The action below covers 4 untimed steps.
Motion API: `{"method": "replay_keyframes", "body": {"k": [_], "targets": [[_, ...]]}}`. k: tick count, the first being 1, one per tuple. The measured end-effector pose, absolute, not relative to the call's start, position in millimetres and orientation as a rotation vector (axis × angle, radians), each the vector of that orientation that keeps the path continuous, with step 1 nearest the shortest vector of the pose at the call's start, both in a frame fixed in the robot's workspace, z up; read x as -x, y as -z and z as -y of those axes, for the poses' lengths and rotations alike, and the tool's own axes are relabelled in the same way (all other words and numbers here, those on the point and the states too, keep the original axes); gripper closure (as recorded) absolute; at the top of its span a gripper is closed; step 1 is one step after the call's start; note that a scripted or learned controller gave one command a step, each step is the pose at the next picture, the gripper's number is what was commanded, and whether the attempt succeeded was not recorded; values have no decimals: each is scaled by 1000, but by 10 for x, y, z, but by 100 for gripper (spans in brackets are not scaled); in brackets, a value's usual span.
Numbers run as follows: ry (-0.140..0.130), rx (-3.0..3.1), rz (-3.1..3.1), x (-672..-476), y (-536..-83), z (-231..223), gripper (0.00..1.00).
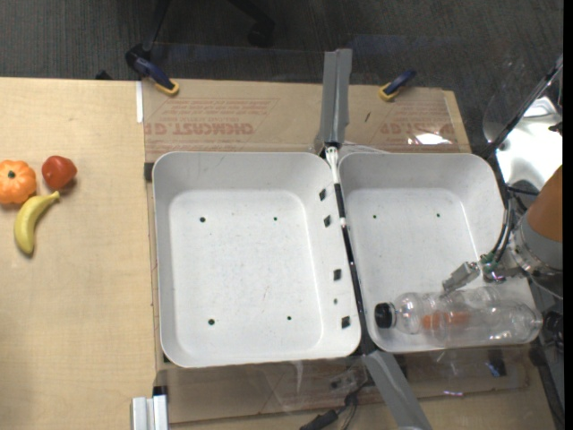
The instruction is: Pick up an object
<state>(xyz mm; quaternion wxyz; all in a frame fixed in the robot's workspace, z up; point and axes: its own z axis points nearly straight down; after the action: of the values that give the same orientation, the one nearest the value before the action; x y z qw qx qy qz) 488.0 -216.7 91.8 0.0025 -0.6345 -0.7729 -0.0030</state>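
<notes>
Down at the right bin's (421, 164) near right corner, the gripper (466, 278) hangs just over the bottle (461, 316), its metal tip slanting in from the arm at the right edge. From where I stand I cannot tell how the tool is set, wide or narrow; the tip is small and blurs into cables and glare, and nothing shows between it. The bottle is a clear plastic one with a black cap (384, 314) and something orange-red showing through its middle. It lies on its side along the bin's front wall, long axis running left to right, cap end toward the divider between the two bins, base end toward the arm. The tip sits above the bottle's middle-to-right stretch, just behind it, so the bottle lies below and slightly forward of the tool. I judge the coming move turns on closing across the short width of the bottle, not along its length, and the front wall close beside it leaves little room for a finger on that side. Clear, round plastic may also roll or slip. The left bin (179, 177) stands beside it. Well apart, on the table at far left, lie a banana (29, 221), an orange (15, 183) and a tomato (59, 172).
</notes>
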Motion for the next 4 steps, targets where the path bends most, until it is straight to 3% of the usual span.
{"method": "replay_keyframes", "body": {"k": [1,2,4], "targets": [[2,1782,2591,-4790,-921,1649,0],[0,1685,2656,-4785,-1348,2228,0],[6,1738,2620,-4800,-925,2197,0]]}}
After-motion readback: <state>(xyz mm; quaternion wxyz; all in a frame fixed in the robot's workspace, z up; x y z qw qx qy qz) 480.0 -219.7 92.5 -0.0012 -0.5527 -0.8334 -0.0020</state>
